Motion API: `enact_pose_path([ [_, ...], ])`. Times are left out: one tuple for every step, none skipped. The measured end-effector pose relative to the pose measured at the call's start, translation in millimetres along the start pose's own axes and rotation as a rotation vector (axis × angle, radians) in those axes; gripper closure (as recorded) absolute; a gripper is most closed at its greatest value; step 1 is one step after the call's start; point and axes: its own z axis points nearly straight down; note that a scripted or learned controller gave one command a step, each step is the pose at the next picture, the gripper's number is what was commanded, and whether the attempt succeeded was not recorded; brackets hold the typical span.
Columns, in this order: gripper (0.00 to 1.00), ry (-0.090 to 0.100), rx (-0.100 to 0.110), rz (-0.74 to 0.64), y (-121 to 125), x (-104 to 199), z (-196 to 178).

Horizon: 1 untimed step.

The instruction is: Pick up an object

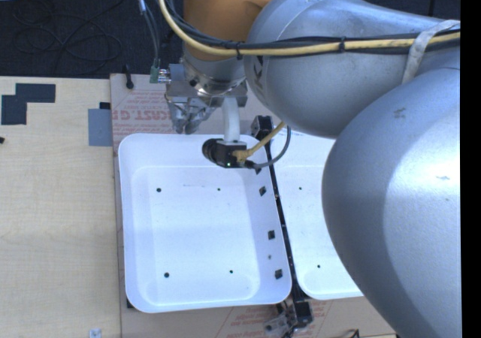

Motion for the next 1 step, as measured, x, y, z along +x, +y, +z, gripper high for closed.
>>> enact_pose_path([
  [1.0, -0.007, 0.01, 0.01, -38.8, -62.9, 69.4],
])
